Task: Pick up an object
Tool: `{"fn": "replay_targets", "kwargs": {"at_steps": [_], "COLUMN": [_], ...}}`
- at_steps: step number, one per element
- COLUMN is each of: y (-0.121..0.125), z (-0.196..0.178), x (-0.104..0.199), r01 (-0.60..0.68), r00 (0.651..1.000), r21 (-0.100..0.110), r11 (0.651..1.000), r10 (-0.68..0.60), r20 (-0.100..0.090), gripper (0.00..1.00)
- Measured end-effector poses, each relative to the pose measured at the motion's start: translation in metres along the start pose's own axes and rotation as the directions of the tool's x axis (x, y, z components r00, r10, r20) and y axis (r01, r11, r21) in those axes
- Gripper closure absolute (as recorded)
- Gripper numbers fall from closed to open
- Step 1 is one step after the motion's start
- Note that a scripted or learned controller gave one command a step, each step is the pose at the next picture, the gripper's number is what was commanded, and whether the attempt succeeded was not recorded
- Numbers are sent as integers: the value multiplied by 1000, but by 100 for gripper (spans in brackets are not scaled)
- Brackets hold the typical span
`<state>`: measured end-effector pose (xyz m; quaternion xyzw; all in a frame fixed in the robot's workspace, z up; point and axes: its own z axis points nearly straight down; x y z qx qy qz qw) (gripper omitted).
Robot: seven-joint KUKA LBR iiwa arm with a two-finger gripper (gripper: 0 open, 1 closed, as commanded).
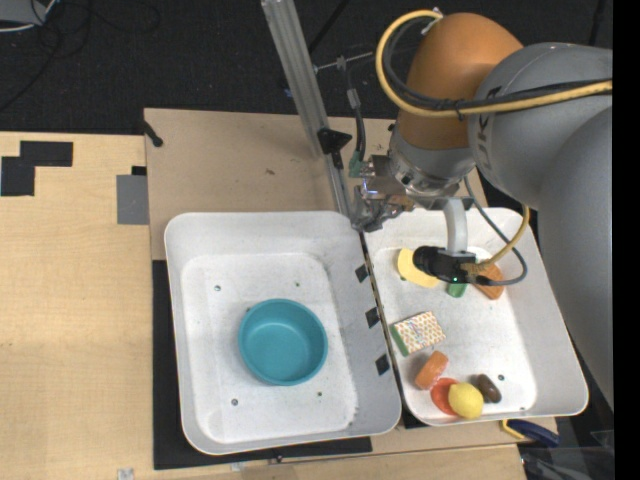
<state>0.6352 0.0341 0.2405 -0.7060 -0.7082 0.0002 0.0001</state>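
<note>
My gripper (372, 205) hangs over the far left corner of the right bin (545, 363), close to the wall between the two bins. A flat yellow piece (410, 267) lies just in front of it, partly covered by the wrist. An orange piece (489, 279) lies to the right of that. Nearer the front sit a speckled block with a green side (417, 332), an orange piece (431, 368), a red piece (441, 397), a yellow lemon-like ball (465, 400) and a small brown piece (487, 388).
A teal bowl (283, 341) stands in the middle of the left bin (200, 258). A slanted metal rail (300, 68) rises behind the bins, right beside the gripper. The big grey arm covers the right bin's far right part.
</note>
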Motion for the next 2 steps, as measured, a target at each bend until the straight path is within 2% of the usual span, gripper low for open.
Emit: {"fn": "replay_targets", "kwargs": {"at_steps": [1, 2], "y": [5, 5], "z": [-2, -2], "x": [46, 45], "r01": [0, -2], "r00": [1000, 1000], "r21": [0, 0], "r11": [1000, 1000], "r10": [0, 2], "r20": [0, 0], "gripper": [100, 0]}}
